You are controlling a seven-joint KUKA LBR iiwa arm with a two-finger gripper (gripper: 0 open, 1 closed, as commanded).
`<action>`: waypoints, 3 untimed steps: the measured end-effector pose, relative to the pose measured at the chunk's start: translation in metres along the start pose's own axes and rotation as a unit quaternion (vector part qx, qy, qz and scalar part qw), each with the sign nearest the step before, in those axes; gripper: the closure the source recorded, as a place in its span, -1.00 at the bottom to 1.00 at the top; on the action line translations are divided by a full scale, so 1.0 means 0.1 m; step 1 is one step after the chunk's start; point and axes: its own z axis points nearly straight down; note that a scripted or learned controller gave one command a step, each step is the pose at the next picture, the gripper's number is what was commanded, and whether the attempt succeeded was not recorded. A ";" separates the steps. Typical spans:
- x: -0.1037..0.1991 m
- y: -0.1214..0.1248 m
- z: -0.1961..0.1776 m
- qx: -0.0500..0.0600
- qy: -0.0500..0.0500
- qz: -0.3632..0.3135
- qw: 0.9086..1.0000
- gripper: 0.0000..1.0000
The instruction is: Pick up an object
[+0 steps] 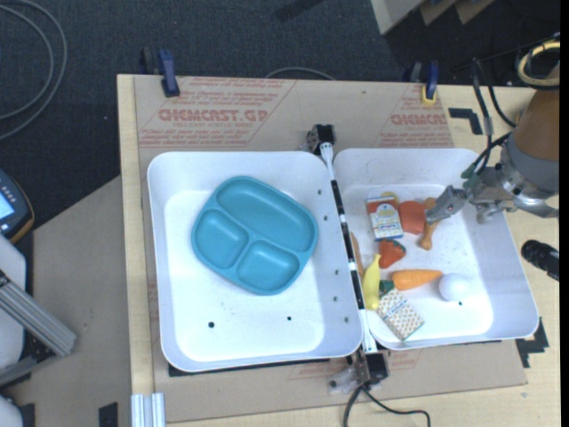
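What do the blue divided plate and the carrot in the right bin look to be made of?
Blue divided plate: probably moulded plastic, one even matte turquoise with soft rounded compartment edges. Carrot: likely a plastic toy, given its uniform orange and smooth, slightly shiny surface; rubber or foam cannot be ruled out.

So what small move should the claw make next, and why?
Probably lower straight down and close. The claw hangs over the right bin beside the small tan toy and red-orange piece, with nothing visibly between its fingers yet.
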 end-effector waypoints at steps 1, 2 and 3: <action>0.03 0.61 0.78 -0.003 -0.001 -0.001 1.000 -1.00; 0.34 0.23 0.98 -0.006 -0.002 0.001 1.000 -1.00; 0.33 0.24 0.88 -0.007 -0.002 0.000 1.000 1.00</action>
